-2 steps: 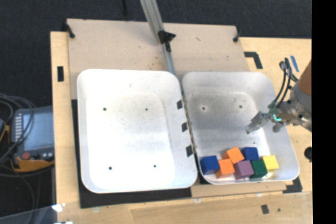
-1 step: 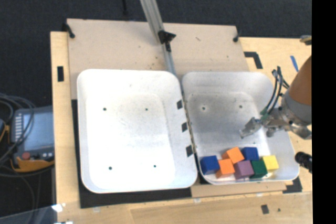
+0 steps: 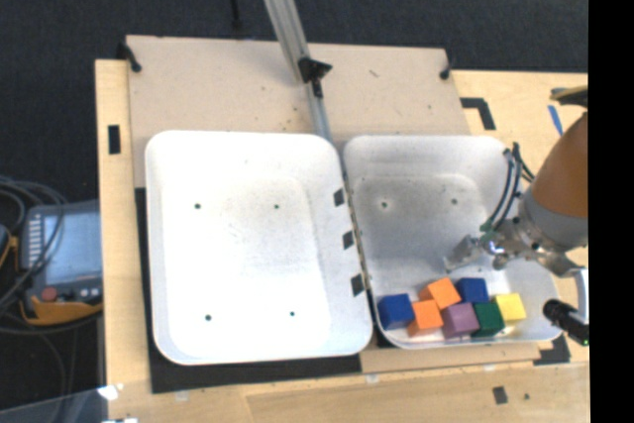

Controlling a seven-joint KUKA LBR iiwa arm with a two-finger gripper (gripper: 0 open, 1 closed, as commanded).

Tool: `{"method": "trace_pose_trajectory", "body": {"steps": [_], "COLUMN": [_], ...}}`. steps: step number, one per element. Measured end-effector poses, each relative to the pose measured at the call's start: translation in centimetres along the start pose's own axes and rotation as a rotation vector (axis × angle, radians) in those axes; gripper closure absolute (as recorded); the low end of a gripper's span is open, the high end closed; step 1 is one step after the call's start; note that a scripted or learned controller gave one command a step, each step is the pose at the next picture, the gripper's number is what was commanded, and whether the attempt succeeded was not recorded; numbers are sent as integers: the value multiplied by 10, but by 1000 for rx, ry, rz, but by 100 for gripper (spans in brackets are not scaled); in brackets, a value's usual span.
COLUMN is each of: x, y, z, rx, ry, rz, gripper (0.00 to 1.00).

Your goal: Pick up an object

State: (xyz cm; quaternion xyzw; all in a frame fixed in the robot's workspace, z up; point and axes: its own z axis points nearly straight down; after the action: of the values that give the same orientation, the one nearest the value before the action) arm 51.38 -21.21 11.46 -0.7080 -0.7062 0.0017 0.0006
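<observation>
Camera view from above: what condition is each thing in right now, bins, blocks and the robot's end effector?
Left bin: lying flat.
Right bin: holds all the blocks, bunched at its near corner.
Blue block: resting at the cluster's left end.
Orange blocks: resting, touching neighbours.
Purple block: resting beside the green block.
Yellow block: resting at the right end.
End effector: above the right bin, close above the blocks.

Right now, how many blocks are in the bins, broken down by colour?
Blue blocks: 2
Orange blocks: 2
Purple block: 1
Green block: 1
Yellow block: 1
Total: 7, all in the right bin.
</observation>
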Motion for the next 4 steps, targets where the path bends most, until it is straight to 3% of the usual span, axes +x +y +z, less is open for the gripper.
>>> {"method": "trace_pose_trajectory", "body": {"steps": [1,2,4], "x": [-2,-3,6], "y": [1,2,4], "z": [16,4,-87], "rx": [-6,-10,-10], "ry": [-2,-1,0], "rz": [2,8,-7], "gripper": [0,100,100]}}
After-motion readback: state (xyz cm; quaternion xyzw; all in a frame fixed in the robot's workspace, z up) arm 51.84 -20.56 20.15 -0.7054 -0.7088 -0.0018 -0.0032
